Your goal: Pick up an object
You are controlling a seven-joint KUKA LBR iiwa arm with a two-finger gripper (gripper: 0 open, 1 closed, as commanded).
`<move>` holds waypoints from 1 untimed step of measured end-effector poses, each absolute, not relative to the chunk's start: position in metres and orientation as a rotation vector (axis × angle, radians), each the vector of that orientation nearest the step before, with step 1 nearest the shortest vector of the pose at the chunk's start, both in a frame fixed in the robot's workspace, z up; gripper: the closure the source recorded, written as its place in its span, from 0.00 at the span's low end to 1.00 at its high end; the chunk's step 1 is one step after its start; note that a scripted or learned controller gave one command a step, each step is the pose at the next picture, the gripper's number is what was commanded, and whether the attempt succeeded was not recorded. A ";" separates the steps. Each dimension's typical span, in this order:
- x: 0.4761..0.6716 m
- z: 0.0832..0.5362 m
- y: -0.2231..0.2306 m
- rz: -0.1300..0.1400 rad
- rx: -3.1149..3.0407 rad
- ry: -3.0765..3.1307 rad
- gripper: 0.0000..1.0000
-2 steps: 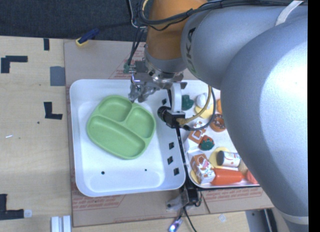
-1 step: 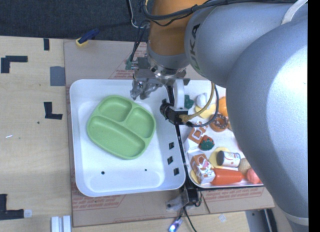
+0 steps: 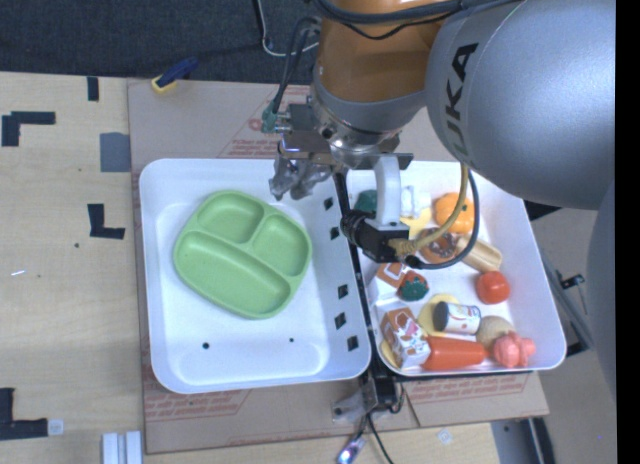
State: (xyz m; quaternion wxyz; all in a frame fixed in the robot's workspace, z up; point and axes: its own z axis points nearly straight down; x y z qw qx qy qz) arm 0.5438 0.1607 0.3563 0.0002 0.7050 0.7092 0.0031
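We see the grey arm [image 3: 540,82] reach in from the right, its orange band [image 3: 390,12] looming above the bins' far rims. The wrist is turned downward, so the end effector [image 3: 297,178] hangs over the far right corner of the left bin [image 3: 230,352], just beyond the green divided plate [image 3: 243,252]. We cannot tell whether the end effector is released or clenched. The toy foods, among them a red tomato [image 3: 492,287] and an orange carrot [image 3: 455,354], lie crowded in the right bin [image 3: 533,262].

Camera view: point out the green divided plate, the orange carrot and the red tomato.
green divided plate [image 3: 225,274], camera view, on its large compartment
orange carrot [image 3: 455,354], camera view, middle of its body
red tomato [image 3: 492,287], camera view, centre of its top
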 end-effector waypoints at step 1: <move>0.481 0.434 0.151 0.009 2.216 2.226 1.00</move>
